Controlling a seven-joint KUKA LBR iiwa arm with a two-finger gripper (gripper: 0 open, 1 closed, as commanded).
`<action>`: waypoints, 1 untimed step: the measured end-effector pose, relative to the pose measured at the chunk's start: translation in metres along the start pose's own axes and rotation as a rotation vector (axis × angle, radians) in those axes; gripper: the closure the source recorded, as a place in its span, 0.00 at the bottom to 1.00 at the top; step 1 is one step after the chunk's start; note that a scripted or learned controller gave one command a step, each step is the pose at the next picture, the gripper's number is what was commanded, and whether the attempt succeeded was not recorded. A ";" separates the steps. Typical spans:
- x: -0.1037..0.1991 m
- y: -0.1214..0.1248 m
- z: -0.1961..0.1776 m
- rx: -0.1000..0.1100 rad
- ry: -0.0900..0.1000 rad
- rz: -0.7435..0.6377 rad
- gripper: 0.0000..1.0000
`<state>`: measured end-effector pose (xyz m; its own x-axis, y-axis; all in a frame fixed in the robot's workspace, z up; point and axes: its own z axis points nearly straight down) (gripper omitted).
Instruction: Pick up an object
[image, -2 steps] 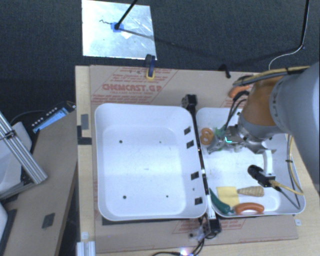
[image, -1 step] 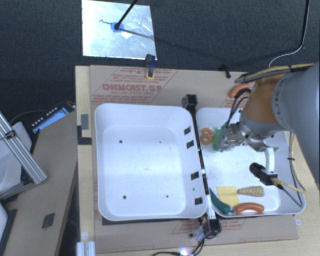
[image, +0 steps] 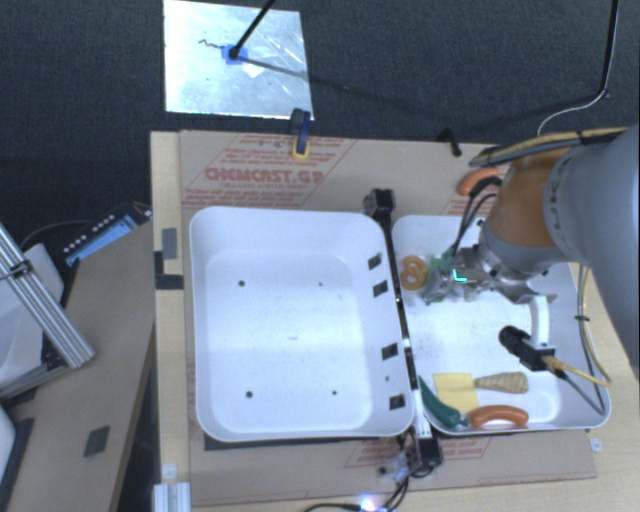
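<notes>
My gripper hangs low over the upper left part of the right bin. Just to its left lies a small orange ring, and a small green piece shows right against the gripper's upper side. I cannot tell whether anything is held. Along the bin's front edge lie a yellow block, a tan ridged cone-like piece, an orange oblong piece and a dark green piece.
The left bin stands beside the right one, with a black divider strip between them. Both bins rest on a cardboard sheet. The grey arm crosses the right bin's far right side.
</notes>
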<state>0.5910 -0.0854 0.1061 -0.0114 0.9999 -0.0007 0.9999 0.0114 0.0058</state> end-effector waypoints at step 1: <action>-0.001 0.034 0.021 0.001 0.001 0.006 0.00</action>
<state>0.6255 -0.0863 0.0855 -0.0053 1.0000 0.0004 1.0000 0.0053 0.0047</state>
